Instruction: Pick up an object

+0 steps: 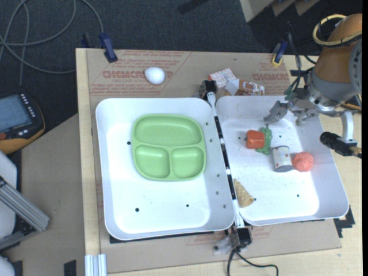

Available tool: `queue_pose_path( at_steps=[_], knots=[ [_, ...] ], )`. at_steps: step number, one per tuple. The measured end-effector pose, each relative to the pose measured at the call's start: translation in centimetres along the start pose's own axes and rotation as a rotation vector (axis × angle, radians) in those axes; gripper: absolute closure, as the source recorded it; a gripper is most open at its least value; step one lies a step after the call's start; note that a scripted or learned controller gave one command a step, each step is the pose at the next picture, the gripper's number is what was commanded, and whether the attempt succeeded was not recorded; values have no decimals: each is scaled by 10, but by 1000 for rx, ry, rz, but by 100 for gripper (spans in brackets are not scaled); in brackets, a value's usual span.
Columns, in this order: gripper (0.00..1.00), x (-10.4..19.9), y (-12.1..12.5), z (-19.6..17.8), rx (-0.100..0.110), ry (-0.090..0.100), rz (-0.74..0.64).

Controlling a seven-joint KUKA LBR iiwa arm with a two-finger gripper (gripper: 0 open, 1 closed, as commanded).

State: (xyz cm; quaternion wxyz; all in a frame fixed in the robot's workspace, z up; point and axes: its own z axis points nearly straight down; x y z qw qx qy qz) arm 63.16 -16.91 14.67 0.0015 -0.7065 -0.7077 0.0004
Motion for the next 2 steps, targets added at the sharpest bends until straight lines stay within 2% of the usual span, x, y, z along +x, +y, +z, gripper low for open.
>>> queue_pose_path(
  at_steps=[1, 2],
  knots=[
    [0, 23, -1, 63, 0, 0, 1],
    [100, 23, 0, 52, -4, -1, 0]
  ],
)
